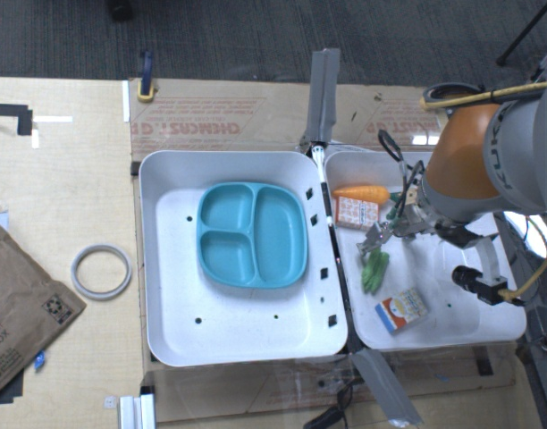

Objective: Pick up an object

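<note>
Where the arm (488, 155) reaches in from the right, its gripper (381, 237) hangs low over the right bin (452, 329), tip just above the green pod's upper end; whether the two touch cannot be told.

Gripper state: metal parts bunch at the tip and blur together, so apart or together cannot be told. No item shows between them.

Right bin, contents:
- green pod (374, 271), lying lengthwise on the bin floor, left of centre.
- orange carrot (361, 192), along the far left corner.
- orange-and-white box (357, 212), touching the carrot's near side, just left of the gripper.
- small carton (401, 310), white with blue and orange print, tilted, near the front edge, apart from the pod.

Left bin (166, 329), contents:
- teal tray (253, 235), three compartments, flat, roughly centred.

Bench, left of the bins:
- tape ring (101, 270), grey, lying flat.
- brown cardboard box (19, 315), at the left edge, partly cut off.
</note>
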`<state>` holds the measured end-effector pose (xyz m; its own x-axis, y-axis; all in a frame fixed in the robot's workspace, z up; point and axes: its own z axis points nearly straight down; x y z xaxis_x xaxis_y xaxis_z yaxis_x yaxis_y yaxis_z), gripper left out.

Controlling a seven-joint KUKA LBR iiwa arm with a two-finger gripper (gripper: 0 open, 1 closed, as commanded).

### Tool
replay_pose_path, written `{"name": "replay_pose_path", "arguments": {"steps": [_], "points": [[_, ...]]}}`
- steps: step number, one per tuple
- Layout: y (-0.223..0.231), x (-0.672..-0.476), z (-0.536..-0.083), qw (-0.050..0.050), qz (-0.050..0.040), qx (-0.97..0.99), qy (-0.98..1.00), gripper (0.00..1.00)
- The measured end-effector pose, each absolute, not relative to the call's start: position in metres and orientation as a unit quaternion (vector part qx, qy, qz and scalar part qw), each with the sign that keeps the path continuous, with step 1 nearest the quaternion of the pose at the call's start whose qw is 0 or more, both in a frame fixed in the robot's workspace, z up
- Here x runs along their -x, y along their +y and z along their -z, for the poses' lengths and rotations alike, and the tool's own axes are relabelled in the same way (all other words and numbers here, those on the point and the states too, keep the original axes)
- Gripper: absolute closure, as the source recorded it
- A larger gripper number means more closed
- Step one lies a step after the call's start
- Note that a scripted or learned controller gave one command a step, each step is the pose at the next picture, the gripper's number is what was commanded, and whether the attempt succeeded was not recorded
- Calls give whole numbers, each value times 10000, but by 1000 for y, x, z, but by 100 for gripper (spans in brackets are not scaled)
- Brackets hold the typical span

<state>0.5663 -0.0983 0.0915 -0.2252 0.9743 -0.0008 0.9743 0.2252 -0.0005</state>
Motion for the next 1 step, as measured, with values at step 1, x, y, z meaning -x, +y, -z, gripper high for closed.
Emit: {"name": "replay_pose_path", "arguments": {"steps": [1], "points": [[-99, -566, -100, 2, 8, -6233, 7820, 100]]}}
